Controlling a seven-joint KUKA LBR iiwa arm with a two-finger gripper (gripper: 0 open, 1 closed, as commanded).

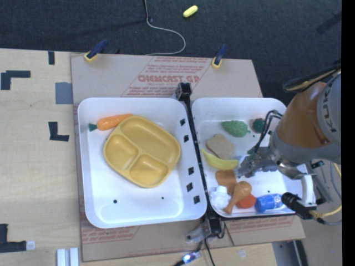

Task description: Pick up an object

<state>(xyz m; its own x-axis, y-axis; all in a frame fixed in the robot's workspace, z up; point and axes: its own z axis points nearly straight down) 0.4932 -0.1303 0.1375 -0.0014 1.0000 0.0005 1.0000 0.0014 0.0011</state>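
Note:
My gripper [248, 166] hangs low over the middle of the right bin [244, 105], at the end of the grey and orange arm coming in from the right. Its tip is just right of the yellow banana [218, 160] and just above a brown cup-like piece [225, 177]. A tan bread slice [220, 146] lies up and left of it. A drumstick [239, 193], a red piece [247, 203], a blue can [269, 202] and a white lump [220, 195] lie along the bin's near edge. I see nothing held.
A green leafy toy [235, 128] and a dark green piece [258, 124] sit at the right bin's far side. The left bin [100, 204] holds a yellow divided tray [142, 150] and a carrot [113, 121]. A black divider [191, 148] runs between the bins.

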